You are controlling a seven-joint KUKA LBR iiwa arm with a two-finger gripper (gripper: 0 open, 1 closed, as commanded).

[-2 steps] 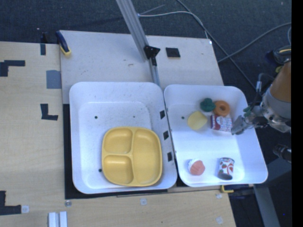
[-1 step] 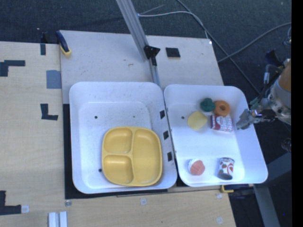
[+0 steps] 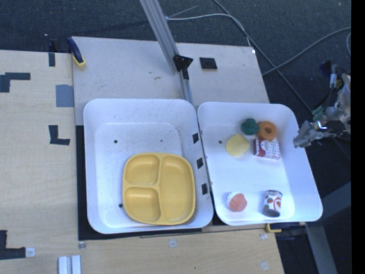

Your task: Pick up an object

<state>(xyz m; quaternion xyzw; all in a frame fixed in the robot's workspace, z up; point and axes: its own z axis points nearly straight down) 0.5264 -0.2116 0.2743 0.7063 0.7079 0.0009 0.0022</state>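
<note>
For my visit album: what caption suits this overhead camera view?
Robot gripper waits beside the right white bin of small toys; a yellow divided plastic plate lies in the left white bin.

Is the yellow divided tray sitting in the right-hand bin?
No, the yellow divided tray lies in the left bin; the right bin holds the small objects.

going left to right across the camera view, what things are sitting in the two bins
Yellow divided plate in the left bin → then, in the right bin, yellow lump → orange ring. Further right, beyond that bin's edge, the tool.
</note>
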